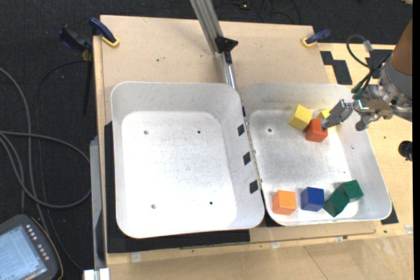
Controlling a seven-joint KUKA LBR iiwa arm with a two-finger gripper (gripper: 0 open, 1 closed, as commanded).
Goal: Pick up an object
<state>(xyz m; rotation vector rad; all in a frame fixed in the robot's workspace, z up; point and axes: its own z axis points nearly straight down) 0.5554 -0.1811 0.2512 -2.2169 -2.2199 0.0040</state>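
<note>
Pale wood worktop (170,52) carries two shallow white bins side by side; dark floor w/ cables all round.

Nearest, along the bottom edge of the right bin (367,160): orange cube (284,201), blue cube (313,199), then two green blocks (343,197) pressed together at lower right, too close to tell where one ends. Left bin (131,141) sits at centre-left of the frame.

Further up, mid-right: red cube (316,130) touching a yellow cube (301,117) on its upper-left corner. Another small yellow bit shows just right of the red one, half hidden by the claw.

Claw (338,113) comes in from the right edge, tip just beside the red cube. Can't tell if it's released or clenched — fingers blur into the grey body at this angle, and nothing visibly sits between them.

Handling, as a guess: the cubes look like small, rigid, light blocks w/ flat smooth faces, not fragile, maybe a bit slippery. Best hold is prob. two opposite flat faces, square on. The red one is awkward since the yellow neighbour blocks one side; blue or orange have freer faces.

Arm is cut off at the frame's right edge, so wrist pose is unclear. Beyond the bins, a metal pole (200,0) slants toward the top of the frame.
</note>
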